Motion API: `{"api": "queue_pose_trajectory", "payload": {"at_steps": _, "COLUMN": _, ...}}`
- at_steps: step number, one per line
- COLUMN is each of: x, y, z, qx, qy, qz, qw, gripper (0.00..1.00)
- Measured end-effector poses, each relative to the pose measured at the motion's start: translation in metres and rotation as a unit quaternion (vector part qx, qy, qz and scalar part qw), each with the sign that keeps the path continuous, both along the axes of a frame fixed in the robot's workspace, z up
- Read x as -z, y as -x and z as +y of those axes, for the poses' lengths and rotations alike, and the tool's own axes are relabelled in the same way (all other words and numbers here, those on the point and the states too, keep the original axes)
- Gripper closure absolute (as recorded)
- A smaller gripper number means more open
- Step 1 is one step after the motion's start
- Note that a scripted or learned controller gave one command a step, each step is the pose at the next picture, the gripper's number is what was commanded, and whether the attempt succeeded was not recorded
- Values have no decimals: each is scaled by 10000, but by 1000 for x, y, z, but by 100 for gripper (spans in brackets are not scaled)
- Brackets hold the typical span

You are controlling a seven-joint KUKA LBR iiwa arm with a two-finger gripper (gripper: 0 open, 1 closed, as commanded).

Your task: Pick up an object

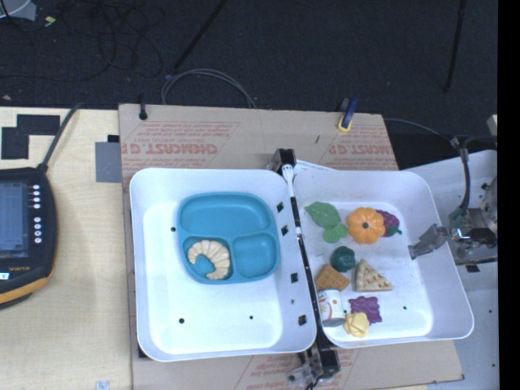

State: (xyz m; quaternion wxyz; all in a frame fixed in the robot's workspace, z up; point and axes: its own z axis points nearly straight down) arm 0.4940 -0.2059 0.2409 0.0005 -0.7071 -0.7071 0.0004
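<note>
The right bin [422, 193] holds several toy foods: a green leaf [322, 214], an orange pumpkin [366, 225], a purple piece [389, 220], a dark green ball [343, 258], a brown cone [331, 279], a pizza-like wedge [372, 278], a small white can [329, 305], a purple cluster [365, 307] and a yellow piece [356, 324]. My gripper [431, 241] hangs over the bin's right side, well to the right of the pumpkin and wedge and apart from every object. Nothing shows in it.
In the left bin [154, 218] lies a blue divided plate [231, 214] with a croissant [210, 258] in its lower-left compartment. A black divider bar [297, 250] runs between the bins. A teach pendant [20, 234] rests on the bench at far left.
</note>
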Motion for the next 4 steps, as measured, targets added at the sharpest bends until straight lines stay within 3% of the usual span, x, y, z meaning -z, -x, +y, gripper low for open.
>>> {"api": "queue_pose_trajectory", "payload": {"at_steps": 1, "x": 161, "y": -44, "z": 17, "qx": -17, "qy": -9, "qz": 6, "qw": 10000, "gripper": 0}}
{"api": "queue_pose_trajectory", "payload": {"at_steps": 2, "x": 153, "y": -95, "z": 56, "qx": -28, "qy": -8, "qz": -13, "qw": 10000, "gripper": 0}}
{"api": "queue_pose_trajectory", "payload": {"at_steps": 3, "x": 153, "y": -151, "z": 46, "qx": -11, "qy": 0, "qz": -17, "qw": 10000, "gripper": 0}}
{"api": "queue_pose_trajectory", "payload": {"at_steps": 4, "x": 143, "y": -148, "z": 46, "qx": -26, "qy": 1, "qz": 8, "qw": 10000, "gripper": 100}}
